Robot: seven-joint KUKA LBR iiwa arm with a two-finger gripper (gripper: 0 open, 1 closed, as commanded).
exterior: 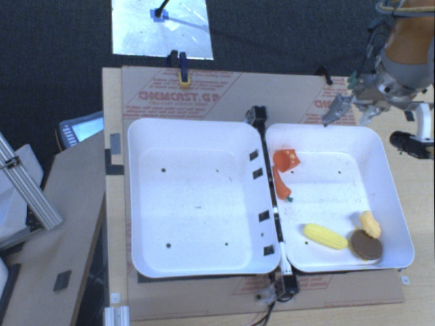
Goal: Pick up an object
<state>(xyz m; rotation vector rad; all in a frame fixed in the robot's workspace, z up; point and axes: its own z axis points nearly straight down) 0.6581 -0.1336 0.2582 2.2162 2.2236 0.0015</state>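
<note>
Below the hand point(346, 107), down-left, lies the carrot point(281, 175), long axis running away from it. Whether the hand is open, I cannot tell.

Single fixed camera mounted above the desk point(81, 182), looking down at a slant, moderately distant, framing both white bins point(197, 195) side by side; arm point(408, 39) enters from right

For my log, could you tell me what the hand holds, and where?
Nothing: the hand hangs open above the right bin's far rim.
</note>
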